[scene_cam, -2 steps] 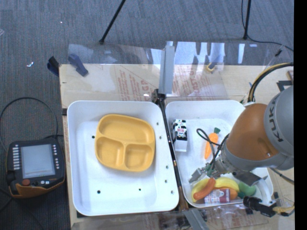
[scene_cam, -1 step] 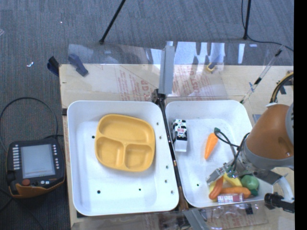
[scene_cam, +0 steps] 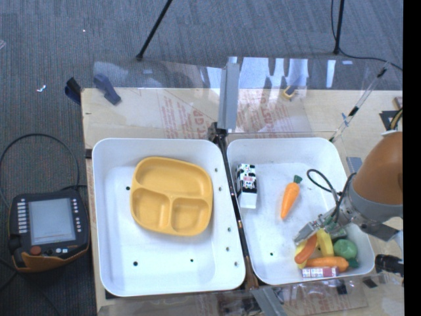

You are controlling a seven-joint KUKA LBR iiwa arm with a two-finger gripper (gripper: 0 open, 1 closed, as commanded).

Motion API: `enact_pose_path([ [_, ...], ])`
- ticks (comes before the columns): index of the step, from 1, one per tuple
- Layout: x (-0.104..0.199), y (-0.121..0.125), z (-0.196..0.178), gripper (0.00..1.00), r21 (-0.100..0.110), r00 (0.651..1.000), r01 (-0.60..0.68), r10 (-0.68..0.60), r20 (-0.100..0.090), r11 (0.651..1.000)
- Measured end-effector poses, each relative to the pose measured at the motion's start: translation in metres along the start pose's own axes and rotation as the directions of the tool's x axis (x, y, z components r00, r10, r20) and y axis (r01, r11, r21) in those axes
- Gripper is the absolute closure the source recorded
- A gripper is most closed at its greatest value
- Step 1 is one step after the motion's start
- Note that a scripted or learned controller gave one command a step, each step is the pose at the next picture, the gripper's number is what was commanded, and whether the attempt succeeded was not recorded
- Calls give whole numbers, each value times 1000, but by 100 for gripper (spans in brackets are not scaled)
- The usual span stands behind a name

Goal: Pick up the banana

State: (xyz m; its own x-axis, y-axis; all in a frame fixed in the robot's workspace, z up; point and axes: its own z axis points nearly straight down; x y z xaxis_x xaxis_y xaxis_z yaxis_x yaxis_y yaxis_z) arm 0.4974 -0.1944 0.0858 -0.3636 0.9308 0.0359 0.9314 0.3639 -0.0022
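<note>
Fig.: overhead slant view of the surface (scene_cam: 131, 120) w/ two shallow white bins side by side.

Left bin (scene_cam: 112, 255): holds a yellow divided plate (scene_cam: 172, 195), three compartments, lying flat near the bin's upper middle.

Right bin (scene_cam: 276, 268): a small black-and-white cow-pattern box (scene_cam: 247, 184) sits near the left wall; a toy carrot (scene_cam: 289, 197) lies approx. mid-bin, green top pointing up-right, well apart from the box. Lower-right corner holds a cluster: banana (scene_cam: 325, 241) (yellow, short visible stretch), a red-orange piece (scene_cam: 306, 250) touching its left side, a green round item (scene_cam: 345, 248) just beside it on the right, and an orange piece (scene_cam: 326, 263) lying across the front of the group.

Arm (scene_cam: 385, 176): grey w/ orange band, enters from the right; wrist sits over the right bin's lower-right area. Jaws (scene_cam: 321, 226) hang directly above the cluster, at the banana's upper end; whether they are released or clenched cannot be told from this angle, and contact w/ the banana is unclear. A black cable loop (scene_cam: 320, 178) runs off the wrist.

Off the surface, left: a handheld control pad (scene_cam: 47, 229) w/ screen on the carpet.
</note>
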Motion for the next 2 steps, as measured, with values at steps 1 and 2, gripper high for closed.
enact_pose_path([
  [1,2,-3,0,0,-8,1000,-14,14,6,1000],
  [2,0,-1,0,0,-4,1000,-22,22,2,1000],
])
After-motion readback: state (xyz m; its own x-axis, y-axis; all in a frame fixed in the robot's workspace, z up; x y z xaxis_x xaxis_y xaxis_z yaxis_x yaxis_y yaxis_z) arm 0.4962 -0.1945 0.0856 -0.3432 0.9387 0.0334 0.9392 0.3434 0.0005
